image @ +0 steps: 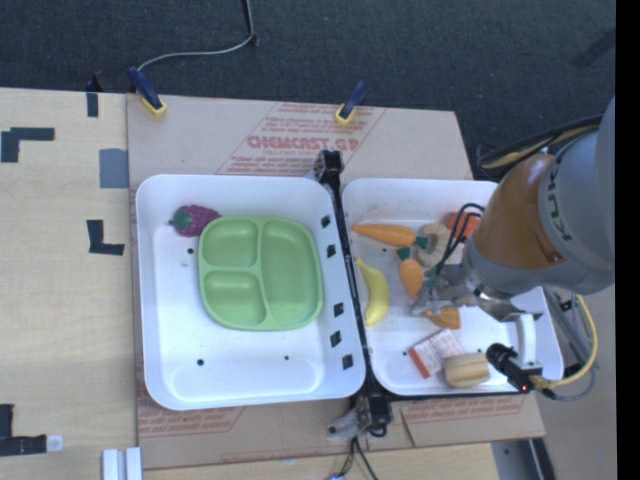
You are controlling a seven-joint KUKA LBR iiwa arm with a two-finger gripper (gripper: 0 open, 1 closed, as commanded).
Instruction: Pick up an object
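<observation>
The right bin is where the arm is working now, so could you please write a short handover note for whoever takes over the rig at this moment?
Claw: down in the right white bin, among the orange toy pieces; whether it grips anything cannot be judged from the camera view.
Right bin contents: long orange toy carrot, yellow toy banana, short orange piece, another orange piece by the claw, red-and-white packet, tan bread-like roll.
Left white bin: green divided plastic plate, purple toy grape bunch.
Done: arm lowered over the pieces.
Left: confirm a grasp, lift an object.
</observation>
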